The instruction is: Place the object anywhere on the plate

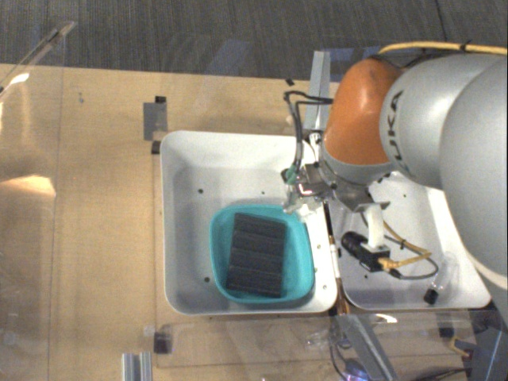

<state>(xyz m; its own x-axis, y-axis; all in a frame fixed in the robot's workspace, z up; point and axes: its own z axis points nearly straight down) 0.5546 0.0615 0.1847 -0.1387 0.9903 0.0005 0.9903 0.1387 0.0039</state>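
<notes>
Wooden bench [79,236]; glossy teal plate [302,252] bears a ribbed dark slab [255,254]; pincer [298,199] spread unclear.

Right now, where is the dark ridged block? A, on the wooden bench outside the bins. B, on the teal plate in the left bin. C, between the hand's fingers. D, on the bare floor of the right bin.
B: the block lies flat on the plate, which sits in the left bin.
</notes>
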